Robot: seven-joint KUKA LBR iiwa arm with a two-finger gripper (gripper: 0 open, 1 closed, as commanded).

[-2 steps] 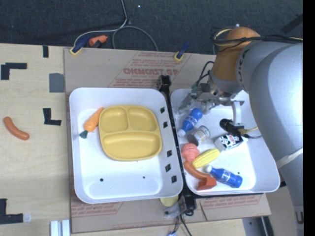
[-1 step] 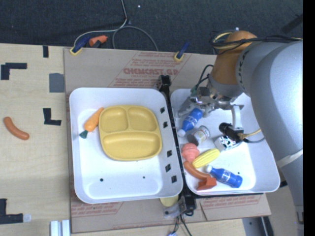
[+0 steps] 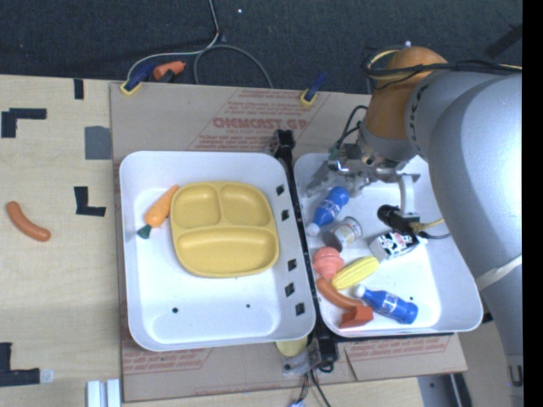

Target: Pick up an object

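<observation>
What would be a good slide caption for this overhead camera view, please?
Arm's gripper poised over the right bin of small toys, beside a yellow plate in the left bin.

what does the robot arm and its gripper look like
The arm is bulky, rounded and smooth, in light grey metal finish, with an orange band above the wrist. Thin dark cables loop over and beside that band. The gripper is a small metallic grey assembly with dark parts, much slimmer than the arm, and another black cable trails near it.
</observation>
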